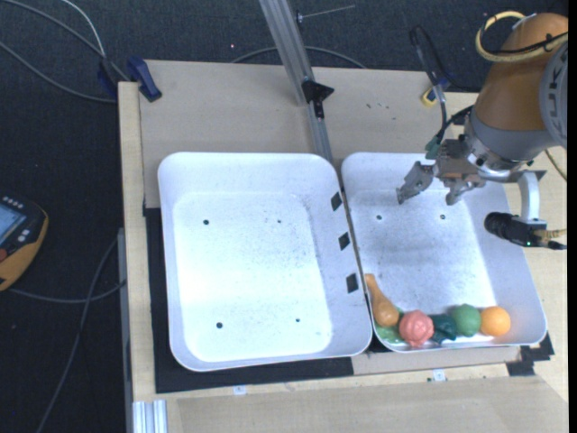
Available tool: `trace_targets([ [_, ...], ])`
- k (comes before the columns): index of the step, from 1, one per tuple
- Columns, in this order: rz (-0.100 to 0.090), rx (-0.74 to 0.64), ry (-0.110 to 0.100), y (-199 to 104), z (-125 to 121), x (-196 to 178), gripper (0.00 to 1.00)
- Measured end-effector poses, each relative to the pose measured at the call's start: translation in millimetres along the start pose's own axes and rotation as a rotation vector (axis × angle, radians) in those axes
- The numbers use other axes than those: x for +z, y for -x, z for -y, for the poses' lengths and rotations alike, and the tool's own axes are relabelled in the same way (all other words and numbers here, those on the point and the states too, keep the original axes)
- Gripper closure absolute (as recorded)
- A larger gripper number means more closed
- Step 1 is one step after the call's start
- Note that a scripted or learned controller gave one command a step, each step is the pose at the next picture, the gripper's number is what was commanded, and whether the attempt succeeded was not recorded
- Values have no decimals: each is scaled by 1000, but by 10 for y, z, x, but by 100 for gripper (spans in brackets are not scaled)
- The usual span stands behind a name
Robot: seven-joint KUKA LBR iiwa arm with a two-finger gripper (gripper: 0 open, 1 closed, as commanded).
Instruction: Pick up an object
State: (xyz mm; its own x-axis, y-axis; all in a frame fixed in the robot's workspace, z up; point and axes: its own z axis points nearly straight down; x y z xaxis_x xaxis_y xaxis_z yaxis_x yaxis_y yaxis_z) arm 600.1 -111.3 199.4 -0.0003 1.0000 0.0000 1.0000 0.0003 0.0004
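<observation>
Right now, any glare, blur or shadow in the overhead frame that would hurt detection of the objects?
Camera view: even, soft light; the white bins are bright but not blown out, speckles readable. The gripper looks slightly soft; a faint shadow lies on the right bin's floor under it. The objects along the right bin's near edge are small, crowded and soft-edged. The bench edges look straight.

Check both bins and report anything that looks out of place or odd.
Nothing is spilled or damaged. The one oddity: every object is crowded along the near wall of the right bin, the orange carrot-shaped piece lying tilted against its corner. The gripper hovers at the far end.
</observation>
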Motion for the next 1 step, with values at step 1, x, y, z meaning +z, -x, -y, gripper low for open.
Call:
trace_targets([
  [1,0,0,0,0,0,0,0],
])
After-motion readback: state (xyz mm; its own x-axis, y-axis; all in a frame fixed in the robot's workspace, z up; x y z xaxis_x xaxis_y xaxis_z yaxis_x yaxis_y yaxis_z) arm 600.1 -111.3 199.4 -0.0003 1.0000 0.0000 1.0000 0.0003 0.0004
